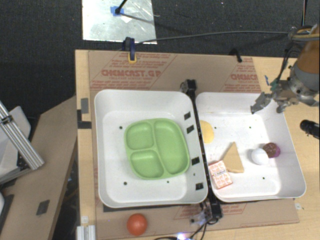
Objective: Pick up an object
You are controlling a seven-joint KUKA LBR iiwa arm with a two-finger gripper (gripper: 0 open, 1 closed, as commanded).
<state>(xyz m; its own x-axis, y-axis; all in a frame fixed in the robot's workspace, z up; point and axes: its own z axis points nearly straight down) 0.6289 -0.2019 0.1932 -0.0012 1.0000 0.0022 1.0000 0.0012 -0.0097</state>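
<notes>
Currently, right white bin [280, 134] as landmark. Contents: yellow disc [206, 132] at its left wall; tan wedge [233, 158] mid-floor; pink patterned packet [220, 174] at its near-left corner; white egg-shaped ball [259, 156] touching a dark maroon ball [271, 149] toward its right wall. Gripper [269, 104] hangs over the bin's far-right corner, fingers spread wide, holding nothing. Advice: pick the wedge, which stands apart; descend vertically, straddle its narrow faces, close squarely.

Even, bright overhead light; the white bins [150, 104] look slightly washed out. Glare on the foil sheet [117, 11] at top. Mild softness throughout, faint shadows.
</notes>
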